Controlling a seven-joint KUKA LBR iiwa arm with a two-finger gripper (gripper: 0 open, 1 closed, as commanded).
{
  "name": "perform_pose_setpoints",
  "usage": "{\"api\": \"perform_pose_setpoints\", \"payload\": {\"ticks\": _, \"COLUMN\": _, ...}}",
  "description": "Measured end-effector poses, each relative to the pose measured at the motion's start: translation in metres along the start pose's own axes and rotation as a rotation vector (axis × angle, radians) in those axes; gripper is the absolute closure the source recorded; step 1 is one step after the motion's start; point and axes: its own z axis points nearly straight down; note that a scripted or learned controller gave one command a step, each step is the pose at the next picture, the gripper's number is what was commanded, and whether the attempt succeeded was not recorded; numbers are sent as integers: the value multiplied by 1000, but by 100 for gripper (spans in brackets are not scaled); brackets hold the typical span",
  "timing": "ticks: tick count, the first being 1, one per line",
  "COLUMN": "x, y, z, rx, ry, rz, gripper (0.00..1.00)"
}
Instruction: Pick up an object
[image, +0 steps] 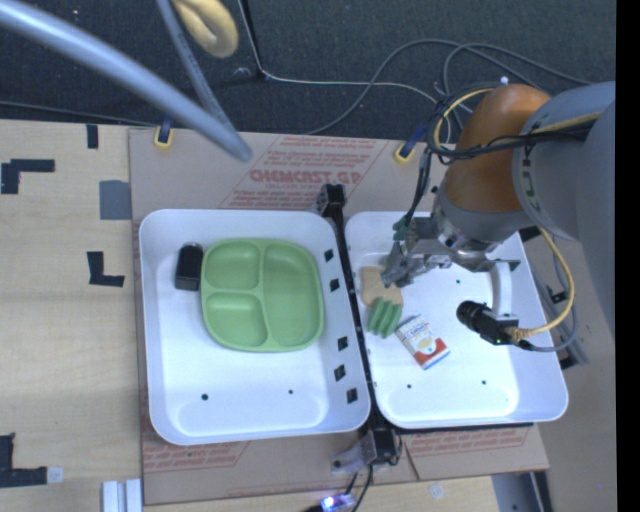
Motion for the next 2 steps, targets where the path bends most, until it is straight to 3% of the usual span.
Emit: {"api": "perform_pose_setpoints", "payload": {"ticks": 2, "x": 105, "y": -14, "z": -10, "rx": 0, "ry": 0, "rz": -1, "gripper": 100}}
